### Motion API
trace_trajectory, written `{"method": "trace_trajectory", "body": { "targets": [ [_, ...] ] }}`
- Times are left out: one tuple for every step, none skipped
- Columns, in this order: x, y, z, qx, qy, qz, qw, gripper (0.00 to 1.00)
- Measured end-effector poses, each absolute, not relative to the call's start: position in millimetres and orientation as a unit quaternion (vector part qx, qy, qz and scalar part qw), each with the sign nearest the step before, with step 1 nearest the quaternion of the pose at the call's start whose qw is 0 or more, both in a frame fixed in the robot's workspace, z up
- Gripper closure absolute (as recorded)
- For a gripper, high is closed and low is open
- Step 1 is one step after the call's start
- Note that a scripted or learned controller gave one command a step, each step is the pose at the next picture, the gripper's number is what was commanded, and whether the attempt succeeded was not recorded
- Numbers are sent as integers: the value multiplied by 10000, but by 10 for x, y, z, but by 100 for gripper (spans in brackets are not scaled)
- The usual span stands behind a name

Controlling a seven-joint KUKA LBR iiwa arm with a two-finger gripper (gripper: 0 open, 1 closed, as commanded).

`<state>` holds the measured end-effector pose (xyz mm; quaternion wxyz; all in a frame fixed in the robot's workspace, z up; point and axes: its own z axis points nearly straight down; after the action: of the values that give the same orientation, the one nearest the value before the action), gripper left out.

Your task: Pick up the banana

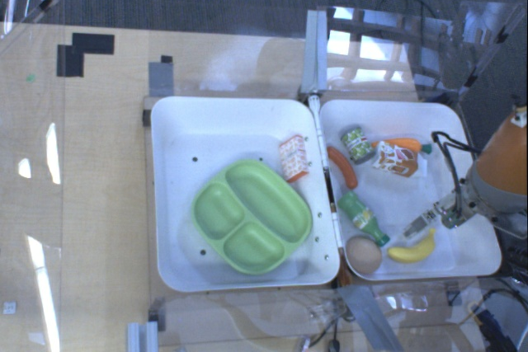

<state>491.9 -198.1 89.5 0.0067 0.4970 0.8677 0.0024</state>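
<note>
Banana (413, 249) looks light, stiff, smooth, curved; best gripped mid-body across its width. Gripper (419, 222) just above it, jaw state unclear.

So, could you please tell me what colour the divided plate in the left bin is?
Light green; the divided plate shows plainly in the camera view.

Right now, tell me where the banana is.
The banana lies in the right bin, near its front edge, just right of the egg and directly below the claw.
</note>
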Motion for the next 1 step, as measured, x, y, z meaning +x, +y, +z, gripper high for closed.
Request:
{"method": "trace_trajectory", "body": {
  "targets": [
    [4914,-1994,892,5048,8632,30,57,0]
  ]
}}
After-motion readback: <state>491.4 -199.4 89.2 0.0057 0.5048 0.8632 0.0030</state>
